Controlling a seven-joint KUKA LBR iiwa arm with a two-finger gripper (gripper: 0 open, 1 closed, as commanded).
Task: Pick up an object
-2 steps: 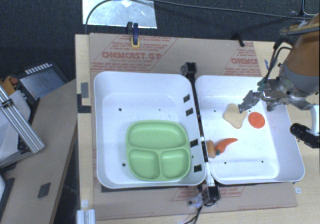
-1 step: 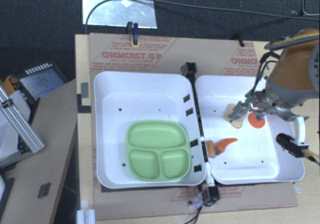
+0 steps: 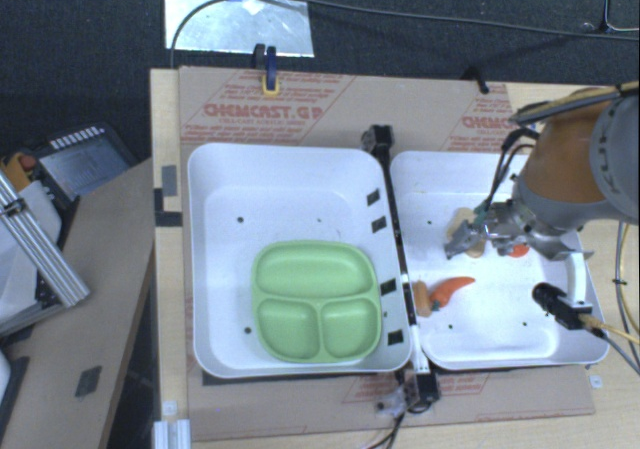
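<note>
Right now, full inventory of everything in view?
left bin: 1, white, bench left
right bin: 1, white, beside it
divided plate: 1, green, left bin, front
carrot-like item: 1, orange, right bin, near left wall
small piece: 1, red, right bin, beside hand
tan item: 1, tan, right bin, at hand
cardboard sheet: 1, brown, under both bins
clamp: 1, yellow, cardboard's back edge
arm: 1, grey and orange, from right
hand: 1, grey, over right bin
</note>
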